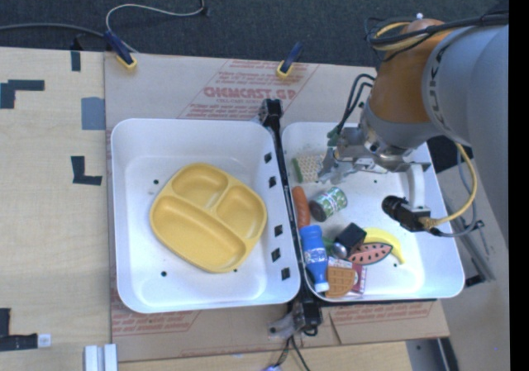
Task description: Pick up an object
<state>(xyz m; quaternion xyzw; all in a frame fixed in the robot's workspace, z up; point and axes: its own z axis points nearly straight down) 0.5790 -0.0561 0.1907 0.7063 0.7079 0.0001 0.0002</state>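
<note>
the arm (430,72), grey with an orange band, reaches in from the right and hangs over the far part of the right bin (442,278). its jaws (335,164) point down and to the left, just beyond a small green can (328,202) lying on its side; whether they are spread or pressed together i cannot tell, and nothing is visibly pinched between them. the objects to be picked lie gathered in the left and near part of the right bin: an orange carrot-like piece (302,206) along the left wall, a blue bottle (313,254) nearer than it, a small black block (350,236) just right of the bottle, a watermelon slice (369,253) and a yellow banana (388,242) beside it, and a waffle-patterned piece (340,279) at the near edge. a pale speckled item (308,165) rests at the far left of that bin, close to the jaws. the left bin (132,196) carries a yellow divided plate (208,216) lying flat near its middle. both bins sit on cardboard (165,92) spread over the surface, held at the far edge by two clamps (122,50).
</note>
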